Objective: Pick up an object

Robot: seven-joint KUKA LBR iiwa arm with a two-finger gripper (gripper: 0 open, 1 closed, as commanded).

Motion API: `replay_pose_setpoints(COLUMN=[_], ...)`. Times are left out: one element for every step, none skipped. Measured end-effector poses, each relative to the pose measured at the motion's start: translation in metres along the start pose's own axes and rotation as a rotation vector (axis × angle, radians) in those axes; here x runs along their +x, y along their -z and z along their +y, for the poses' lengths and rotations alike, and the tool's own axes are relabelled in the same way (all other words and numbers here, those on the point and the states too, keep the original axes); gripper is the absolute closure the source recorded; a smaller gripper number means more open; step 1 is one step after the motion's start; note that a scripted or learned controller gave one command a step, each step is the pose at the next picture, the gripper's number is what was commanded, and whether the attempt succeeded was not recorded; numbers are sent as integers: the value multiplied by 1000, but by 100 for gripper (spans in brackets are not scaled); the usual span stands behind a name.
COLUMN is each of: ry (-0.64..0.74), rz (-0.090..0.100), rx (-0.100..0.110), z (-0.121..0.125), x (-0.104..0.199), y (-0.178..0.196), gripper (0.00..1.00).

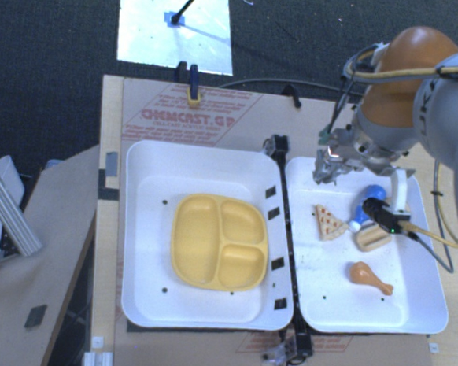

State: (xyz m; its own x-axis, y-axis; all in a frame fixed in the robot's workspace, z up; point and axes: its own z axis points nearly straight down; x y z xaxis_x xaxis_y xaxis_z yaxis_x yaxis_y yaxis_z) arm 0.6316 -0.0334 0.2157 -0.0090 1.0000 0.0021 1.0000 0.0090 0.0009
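Hovering over the back-left part of the right bin [420,312], the gripper [329,169] hangs above bare floor with nothing between its tips; whether the jaws stand wide or narrow cannot be told from this slant. 4 candidates lie in that bin: a pizza slice [330,222] nearest, a chicken drumstick [370,278] toward the front, and a bread piece [373,238] touching a blue object [372,196]. The pizza slice looks the best choice, lying apart from the others. The yellow divided plate [220,241] sits in the left bin [144,211].
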Motion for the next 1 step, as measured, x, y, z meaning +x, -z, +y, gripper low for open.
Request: replay_pose_setpoints(ry=[-1], rz=[-1], rx=[2], z=[-19], x=[47], y=[-8], gripper=[100])
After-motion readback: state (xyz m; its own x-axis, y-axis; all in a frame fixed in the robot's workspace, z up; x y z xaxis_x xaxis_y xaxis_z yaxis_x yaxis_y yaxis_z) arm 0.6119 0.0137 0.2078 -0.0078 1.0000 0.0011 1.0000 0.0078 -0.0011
